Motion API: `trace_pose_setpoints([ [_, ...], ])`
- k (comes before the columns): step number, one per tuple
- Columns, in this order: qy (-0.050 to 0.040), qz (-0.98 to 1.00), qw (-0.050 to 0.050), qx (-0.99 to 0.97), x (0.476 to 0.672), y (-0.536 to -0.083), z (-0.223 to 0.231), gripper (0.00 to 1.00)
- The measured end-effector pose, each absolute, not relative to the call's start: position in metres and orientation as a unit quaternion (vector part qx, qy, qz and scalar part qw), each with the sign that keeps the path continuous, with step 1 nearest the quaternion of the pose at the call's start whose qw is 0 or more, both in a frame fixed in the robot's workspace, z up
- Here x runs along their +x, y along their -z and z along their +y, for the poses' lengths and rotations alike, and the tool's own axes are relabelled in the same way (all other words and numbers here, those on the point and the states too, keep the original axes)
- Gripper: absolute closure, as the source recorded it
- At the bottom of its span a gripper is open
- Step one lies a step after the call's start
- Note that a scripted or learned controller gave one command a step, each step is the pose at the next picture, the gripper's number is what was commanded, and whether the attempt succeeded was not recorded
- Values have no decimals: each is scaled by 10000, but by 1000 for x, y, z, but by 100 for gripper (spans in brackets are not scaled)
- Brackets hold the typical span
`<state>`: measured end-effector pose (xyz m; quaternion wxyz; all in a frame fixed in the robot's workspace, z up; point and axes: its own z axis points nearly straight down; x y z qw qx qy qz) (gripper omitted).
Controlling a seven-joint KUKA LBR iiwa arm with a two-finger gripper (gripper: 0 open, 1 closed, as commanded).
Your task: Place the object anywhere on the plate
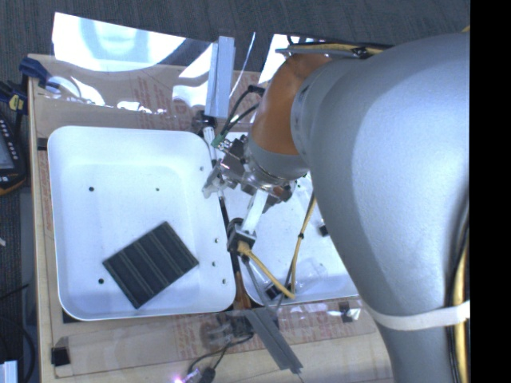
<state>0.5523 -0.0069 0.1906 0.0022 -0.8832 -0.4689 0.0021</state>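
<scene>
Obliquely from above, the grey arm with an orange band reaches in from the right. Its end effector hangs over the seam between the left shallow white bin and the right shallow white bin. Whether the end effector is wide, narrow or loaded cannot be told. A dark grey ribbed rectangular slab, the sole loose item visible, lies flat and askew in the near part of the left bin, well apart from the end effector. Nothing rests on the slab, and the arm hides most of the right bin. The placement is judged not yet done, with grasp, carry and release probably all remaining.
</scene>
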Motion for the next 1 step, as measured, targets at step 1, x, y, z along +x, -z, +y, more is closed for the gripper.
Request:
trace_pose_setpoints([
  [1,-20,-3696,17,-9292,628,-191,31,100],
])
